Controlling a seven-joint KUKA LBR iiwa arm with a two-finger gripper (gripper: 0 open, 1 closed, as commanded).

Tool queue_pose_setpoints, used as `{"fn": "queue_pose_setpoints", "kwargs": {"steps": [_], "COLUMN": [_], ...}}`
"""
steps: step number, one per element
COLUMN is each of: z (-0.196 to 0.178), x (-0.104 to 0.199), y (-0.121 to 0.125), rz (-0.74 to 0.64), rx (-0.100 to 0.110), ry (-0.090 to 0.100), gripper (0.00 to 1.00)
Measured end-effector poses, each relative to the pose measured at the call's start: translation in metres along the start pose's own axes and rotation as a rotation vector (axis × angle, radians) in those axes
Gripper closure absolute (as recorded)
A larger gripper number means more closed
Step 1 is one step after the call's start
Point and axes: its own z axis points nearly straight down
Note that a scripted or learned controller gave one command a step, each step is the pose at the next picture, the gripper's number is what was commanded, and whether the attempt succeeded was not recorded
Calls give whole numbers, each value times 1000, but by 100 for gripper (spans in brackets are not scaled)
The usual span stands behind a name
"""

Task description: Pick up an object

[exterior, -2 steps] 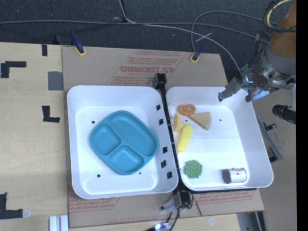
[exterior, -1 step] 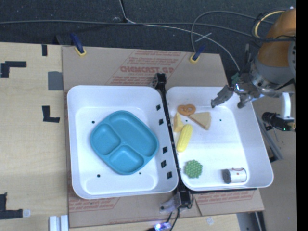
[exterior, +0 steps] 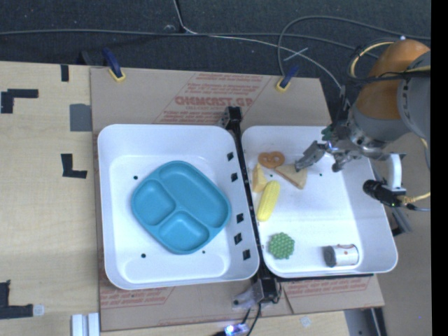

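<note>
**Arm over the right bin, fingers above the food pieces**

Red print on the brown cardboard sheet point(exterior: 210, 96) under the bins reads roughly "CHEMCAST GP"; the smaller lines below it are too blurred to read.

The grey two-finger gripper point(exterior: 318, 156) reaches in from 3 o'clock over the right white bin point(exterior: 364, 208), towards that bin's 11 o'clock area. How far its jaws stand apart cannot be told from this slant, and nothing is seen held between them.

Just at 8 o'clock of the gripper tip lies a tan wedge-shaped piece point(exterior: 292, 176), close enough that touch cannot be ruled in or out. A brown ring-shaped pretzel or doughnut toy point(exterior: 271, 159) sits at 9 o'clock of the tip, near it. A yellow corn cob point(exterior: 268, 200) lies at 7 o'clock, beside a pale yellow piece point(exterior: 258, 178) against the bin's left wall. A green bumpy ball point(exterior: 281, 245) rests at the bin's 7 o'clock, and a small silver-and-dark cylinder point(exterior: 341, 255) at its 5 o'clock, both well apart from the gripper.

The left white bin point(exterior: 112, 187) holds a blue plastic divided plate point(exterior: 180, 206) at its centre
</note>
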Motion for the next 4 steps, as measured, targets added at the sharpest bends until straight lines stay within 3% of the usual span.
{"fn": "queue_pose_setpoints", "kwargs": {"steps": [1, 2, 4], "z": [63, 48, -64], "x": [-5, -5, -12], "y": [-4, -2, 5], "rz": [0, -1, -1], "rx": [1, -6, -14], "ry": [0, -1, -2], "gripper": [0, 100, 100]}}
